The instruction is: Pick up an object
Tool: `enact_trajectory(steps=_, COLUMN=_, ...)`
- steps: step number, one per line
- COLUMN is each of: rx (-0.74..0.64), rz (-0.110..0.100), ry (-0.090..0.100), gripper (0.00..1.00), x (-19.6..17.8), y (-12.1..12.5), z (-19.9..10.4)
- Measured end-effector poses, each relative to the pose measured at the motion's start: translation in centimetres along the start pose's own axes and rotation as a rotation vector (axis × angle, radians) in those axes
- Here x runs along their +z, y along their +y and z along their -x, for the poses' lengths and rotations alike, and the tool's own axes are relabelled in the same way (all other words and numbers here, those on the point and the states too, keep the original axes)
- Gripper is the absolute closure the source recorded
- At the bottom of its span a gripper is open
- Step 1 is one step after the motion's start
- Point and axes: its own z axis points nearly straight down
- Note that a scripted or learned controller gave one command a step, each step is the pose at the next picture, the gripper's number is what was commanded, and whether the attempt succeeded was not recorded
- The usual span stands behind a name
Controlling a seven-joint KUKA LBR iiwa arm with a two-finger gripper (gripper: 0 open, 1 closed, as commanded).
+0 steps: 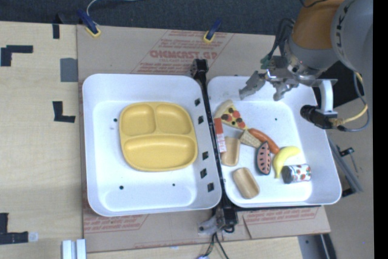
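Nothing picked yet, judging by how things lie — all the small toy foods rest on the floor of the right shallow white plastic bin (315, 191): a triangular pizza slice with red dots (228, 113), an orange carrot-like stick (263, 137), a watermelon wedge with dark seeds (264, 159), a yellow banana (285, 158), a small red-and-white can lying on its side (296, 173), and two tan bread-like pieces (245, 182) nearer the front. Left shallow white plastic bin (97, 191) occupied by a yellow three-compartment plastic tray (159, 135). Grasp, lift and carry all left to do. Grey two-finger gripper (265, 91) poised over the rear part of the right bin, near its back wall, fingers spread apart with nothing between them — well clear of the food cluster below. Grey arm with orange band (318, 24) reaching in from the right, wrist tilted down toward the bin.
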Motion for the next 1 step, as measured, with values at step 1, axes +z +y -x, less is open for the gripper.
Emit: enact_trajectory(steps=1, rx=0.001, rz=-0.003, ry=0.0, gripper=0.0, x=11.64, y=-0.55, z=1.5)
